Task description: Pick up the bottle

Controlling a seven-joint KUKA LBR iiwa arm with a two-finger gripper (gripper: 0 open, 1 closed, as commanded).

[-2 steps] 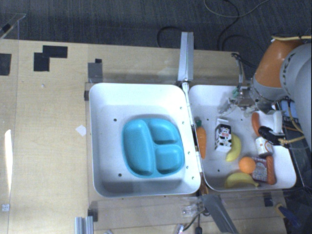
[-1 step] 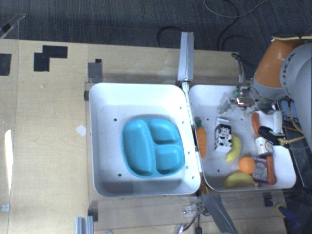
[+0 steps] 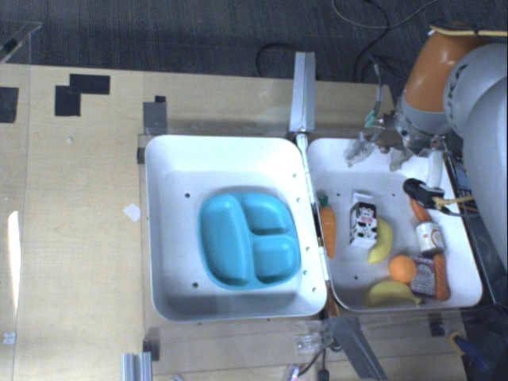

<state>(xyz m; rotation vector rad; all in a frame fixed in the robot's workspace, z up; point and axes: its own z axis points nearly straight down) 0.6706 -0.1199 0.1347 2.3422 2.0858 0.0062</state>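
Small stubby bottle (image 3: 429, 237), round-bodied with a pale label and a darker top, lying in the right bin (image 3: 349, 185) close to its right wall. Just below it, touching or nearly so, a flat reddish-brown packet (image 3: 435, 278). Beside that, a smooth round orange (image 3: 402, 268), wedged between two curved yellow bananas, one (image 3: 383, 242) above and one (image 3: 389, 293) below. Further left, a boxy white carton (image 3: 363, 219) with black print, then a tapered carrot (image 3: 327, 230) along the left wall. At the far end of the same bin, well apart from the bottle, metal jaws spread wide, pinching nothing, under the grey arm (image 3: 476, 94) with its glossy orange band. In the left bin (image 3: 182, 173), a smooth blue plastic tray (image 3: 248, 238) with rounded compartments. Beneath both, a pale wood-grain surface (image 3: 79, 213).
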